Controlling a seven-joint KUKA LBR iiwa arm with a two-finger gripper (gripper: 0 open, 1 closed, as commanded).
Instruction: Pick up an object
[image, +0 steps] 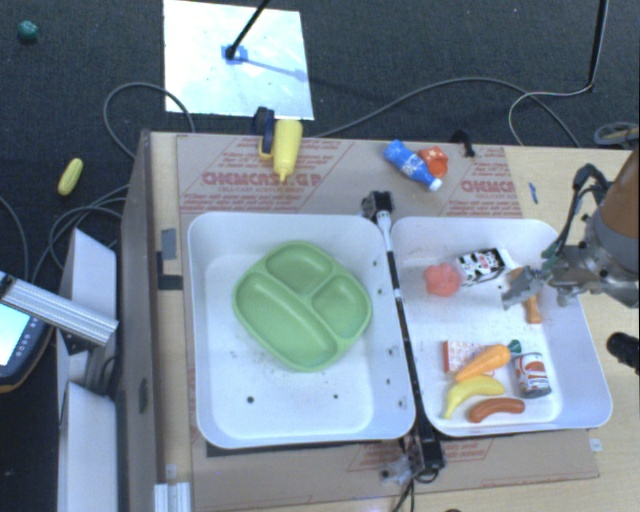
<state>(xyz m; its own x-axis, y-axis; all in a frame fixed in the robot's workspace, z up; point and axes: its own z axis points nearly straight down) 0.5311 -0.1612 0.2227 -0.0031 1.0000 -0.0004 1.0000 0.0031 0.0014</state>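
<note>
I see the bench (330, 170) carrying two white bins side by side. The left bin (225, 400) holds a green divided plate (302, 304). The right bin (575, 385) holds the candidate objects: a black-and-white milk carton (482, 265) near the top, a pink ball (442, 280) just beside it, and, nearer the front wall, a carrot (481, 361), a banana (470, 391), a sausage (495, 408), a small can (533, 375) and a red-and-white packet (460, 352).

The arm (620, 235) enters from the right. The gripper (527, 284) sits low over the right bin's upper right area, just beside the carton. A thin orange piece (535, 309) lies directly below it; I cannot tell whether it is gripped or merely lying there, nor how the gripper is set.

Judgement: the step in hand is the approach or grasp attempt. Next, the grasp must be confirmed and the arm raised straight up, keeping off the bin wall.
</note>
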